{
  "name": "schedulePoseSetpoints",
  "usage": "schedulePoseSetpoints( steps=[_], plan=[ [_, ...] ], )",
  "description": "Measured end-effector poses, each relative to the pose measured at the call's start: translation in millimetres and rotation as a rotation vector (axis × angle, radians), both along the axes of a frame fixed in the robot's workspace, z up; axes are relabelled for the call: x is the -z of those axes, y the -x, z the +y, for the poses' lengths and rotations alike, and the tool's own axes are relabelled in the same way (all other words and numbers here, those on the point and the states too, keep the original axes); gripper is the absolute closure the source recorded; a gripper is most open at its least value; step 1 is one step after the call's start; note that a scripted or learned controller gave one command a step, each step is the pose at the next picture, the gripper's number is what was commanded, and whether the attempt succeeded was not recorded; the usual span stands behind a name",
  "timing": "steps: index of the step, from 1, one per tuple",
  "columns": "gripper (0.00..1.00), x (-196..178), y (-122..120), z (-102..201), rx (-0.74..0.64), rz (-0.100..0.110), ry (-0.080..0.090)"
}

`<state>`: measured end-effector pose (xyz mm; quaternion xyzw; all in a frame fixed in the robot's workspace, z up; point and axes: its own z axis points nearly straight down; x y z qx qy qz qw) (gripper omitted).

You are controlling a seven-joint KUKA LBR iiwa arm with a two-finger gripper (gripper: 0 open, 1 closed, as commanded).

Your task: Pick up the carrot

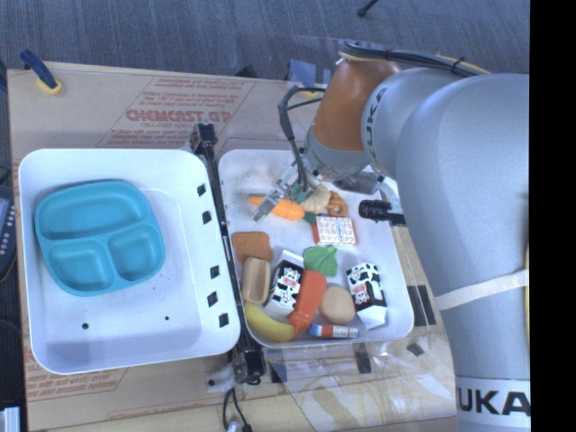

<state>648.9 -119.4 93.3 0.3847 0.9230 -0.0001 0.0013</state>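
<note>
The grey arm takes up the right side of the view, its orange band bent down over the far end of the right bin. Under it all lies the worktop, covered by brown cardboard with red print, and beyond its far edge runs a grey ribbed floor. A blue and yellow clamp sits at the worktop's far left corner.

Two shallow white bins stand side by side, touching along a black hinged seam. The left bin carries a blue sectioned plate with three compartments, lying toward its left part. The right bin is crowded with toy food.

The tool is down in the far part of the right bin, its tip at a small orange carrot that lies on its side; whether the fingers are released or clenched on it I cannot tell.

A larger carrot with a green leafy top lies nearer the front, pointing toward the near rim, between two cow-patterned milk cartons. A yellow banana curves along the near left corner, with a bread roll and a brown slice just beyond it. A tan egg rests beside the big carrot, and a checked cracker lies near the middle.
</note>
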Motion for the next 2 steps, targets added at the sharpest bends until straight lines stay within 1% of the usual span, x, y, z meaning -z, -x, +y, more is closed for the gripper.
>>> schedulePoseSetpoints(
  steps=[1,2],
  plan=[
    [1.00,-11.3,-1.4,2.1,-0.009,-0.001,0.001],
    [1.00,-101.0,12.0,54.9,0.540,-0.001,-0.003]
  ],
)
